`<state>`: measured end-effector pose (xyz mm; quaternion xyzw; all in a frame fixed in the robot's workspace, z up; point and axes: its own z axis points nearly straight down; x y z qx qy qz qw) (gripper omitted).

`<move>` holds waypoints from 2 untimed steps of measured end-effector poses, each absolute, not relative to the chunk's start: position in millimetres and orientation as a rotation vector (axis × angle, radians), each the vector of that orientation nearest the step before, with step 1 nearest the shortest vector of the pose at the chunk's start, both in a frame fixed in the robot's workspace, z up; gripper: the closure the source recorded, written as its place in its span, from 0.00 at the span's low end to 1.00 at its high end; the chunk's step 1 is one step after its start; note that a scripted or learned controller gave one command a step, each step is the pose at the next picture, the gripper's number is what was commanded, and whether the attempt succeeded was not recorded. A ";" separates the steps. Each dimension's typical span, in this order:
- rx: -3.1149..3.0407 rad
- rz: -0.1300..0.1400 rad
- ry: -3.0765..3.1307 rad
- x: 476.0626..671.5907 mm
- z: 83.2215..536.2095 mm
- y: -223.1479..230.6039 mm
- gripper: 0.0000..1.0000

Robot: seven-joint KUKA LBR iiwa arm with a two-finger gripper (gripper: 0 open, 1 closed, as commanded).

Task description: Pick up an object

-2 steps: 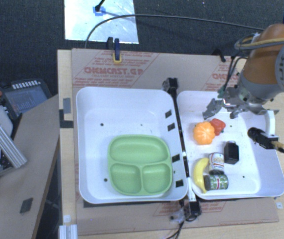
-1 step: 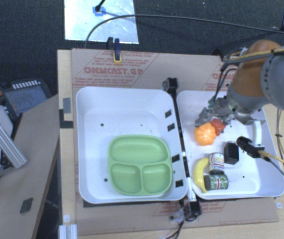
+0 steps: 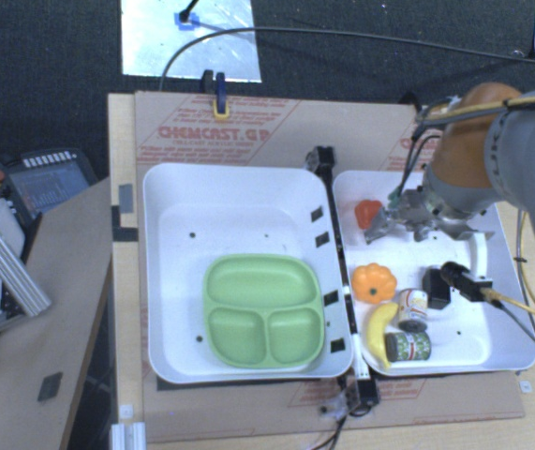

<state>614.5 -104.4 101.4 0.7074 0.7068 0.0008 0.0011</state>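
1. Currently the gripper hangs low in the right bin, on the far side of the orange squash and close to it. Its tip points toward the divider between the bins.
2. Tool state: cannot tell whether it is apart or together. The grey metal at its tip blurs into one shape against the white floor. Nothing is visibly clamped in it.
3. Likely target: red vegetable, beyond the squash, near the bin's far-left corner. It appears to rest on the bin floor. The gripper tip sits just beside it on its near-right edge; whether they touch, cannot tell.
4. Other candidates, all on the near side of the squash:
   - banana, just below it
   - dark can, on its side against the banana
   - small pale jar, between squash and can, slightly right
5. Left of the squash, across the divider: left bin holding a green divided plate.
6. Progress, as judged: approach reached, no grasp shown, no lift. Left to do: close on one object and raise it clear of the bin.
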 end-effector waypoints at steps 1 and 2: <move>2.219 0.004 2.218 615.1 111.6 -104.6 1.00; 2.213 0.007 2.221 614.5 176.3 -105.4 1.00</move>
